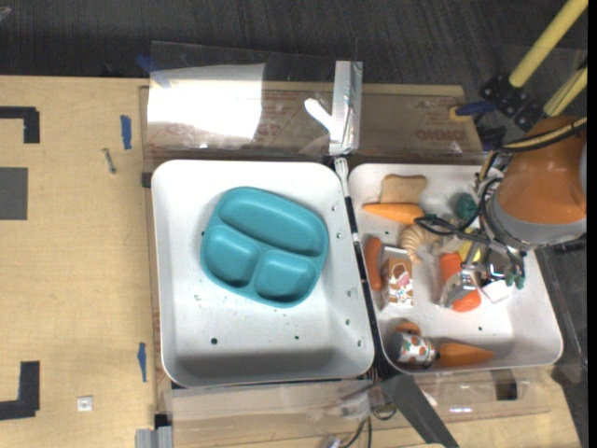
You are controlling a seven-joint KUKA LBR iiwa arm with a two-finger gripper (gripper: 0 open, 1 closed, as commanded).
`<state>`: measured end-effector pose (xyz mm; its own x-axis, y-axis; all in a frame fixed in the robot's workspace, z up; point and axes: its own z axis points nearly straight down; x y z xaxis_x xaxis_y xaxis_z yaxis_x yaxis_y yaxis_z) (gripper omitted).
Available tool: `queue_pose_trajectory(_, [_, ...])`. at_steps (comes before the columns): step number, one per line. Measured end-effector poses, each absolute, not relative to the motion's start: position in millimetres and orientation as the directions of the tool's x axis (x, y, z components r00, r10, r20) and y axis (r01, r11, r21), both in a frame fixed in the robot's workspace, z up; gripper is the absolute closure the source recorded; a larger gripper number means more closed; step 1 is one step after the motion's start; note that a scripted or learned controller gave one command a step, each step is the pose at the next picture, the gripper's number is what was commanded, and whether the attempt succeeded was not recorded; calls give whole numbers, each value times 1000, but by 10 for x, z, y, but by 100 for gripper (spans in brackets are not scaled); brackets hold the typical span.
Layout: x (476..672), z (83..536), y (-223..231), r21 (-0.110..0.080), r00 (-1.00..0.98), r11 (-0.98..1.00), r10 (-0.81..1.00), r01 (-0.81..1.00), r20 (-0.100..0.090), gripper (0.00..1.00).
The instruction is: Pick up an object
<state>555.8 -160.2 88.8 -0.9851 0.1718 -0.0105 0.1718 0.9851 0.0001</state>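
The right bin holds several toy foods. Among them are a bread slice, an orange carrot, a small printed carton and a second carrot near the front wall. My gripper hangs low over the bin's middle right, below the orange wrist band. Right at its tip lies an orange-red piece. Wires and the wrist hide the contact, so I cannot say whether the piece is held.
The left bin carries a teal divided plate. A green item and a beige item lie near the arm. A red-orange stick and a small round item lie by the divider. Yellow poles rise at the top right.
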Motion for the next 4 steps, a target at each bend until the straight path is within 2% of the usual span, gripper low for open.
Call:
queue_pose_trajectory(1, [5596,1022,-1598,-1,-985,986,169,169,-23,100])
queue_pose_trajectory(2, [5913,2450,-1319,-1,-996,996,92,92,-20,100])
queue_pose_trajectory(3, [5885,2382,-1322,1,-996,996,93,93,-7,0])
queue_pose_trajectory(4, [5479,957,-1495,1,-962,962,272,272,-8,0])
